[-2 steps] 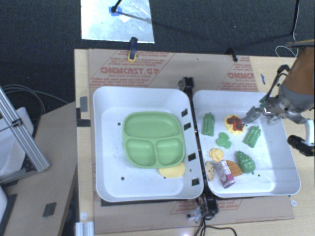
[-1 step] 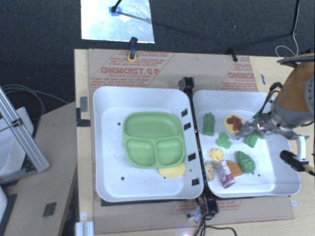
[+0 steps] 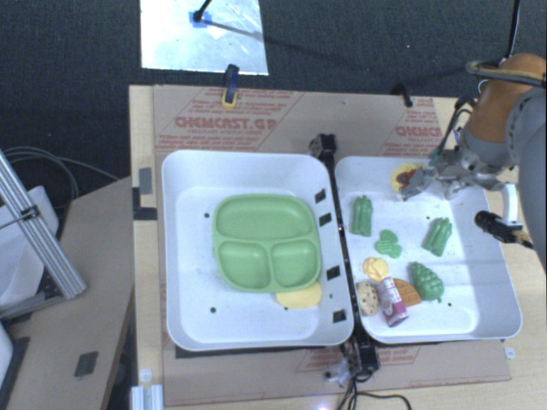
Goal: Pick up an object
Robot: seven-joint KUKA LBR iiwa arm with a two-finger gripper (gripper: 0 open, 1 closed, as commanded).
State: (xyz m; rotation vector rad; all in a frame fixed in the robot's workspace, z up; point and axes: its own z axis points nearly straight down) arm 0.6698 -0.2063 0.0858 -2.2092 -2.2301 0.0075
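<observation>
The right bin (image 3: 491, 314) holds several toy foods. A green ridged piece (image 3: 361, 216), a small green piece (image 3: 389, 245) and another green piece (image 3: 438, 235) lie mid-bin. Nearer the front are a bumpy green piece (image 3: 426, 281), a yellow piece (image 3: 376, 268), a cookie (image 3: 367, 297), a red can (image 3: 392, 302) and an orange piece (image 3: 408, 293). A yellow-and-red piece (image 3: 402, 178) lies in the far left corner. My gripper (image 3: 416, 184) is low over the far part of this bin, its tip right beside the yellow-and-red piece. Nothing shows between its fingers.
The left bin (image 3: 175, 237) bears a green divided plate (image 3: 265, 242) with a flat yellow piece (image 3: 299, 296) at its front edge. Black clips line the wall between the bins. Both bins rest on cardboard (image 3: 256, 122). A shiny sheet (image 3: 203, 24) lies beyond.
</observation>
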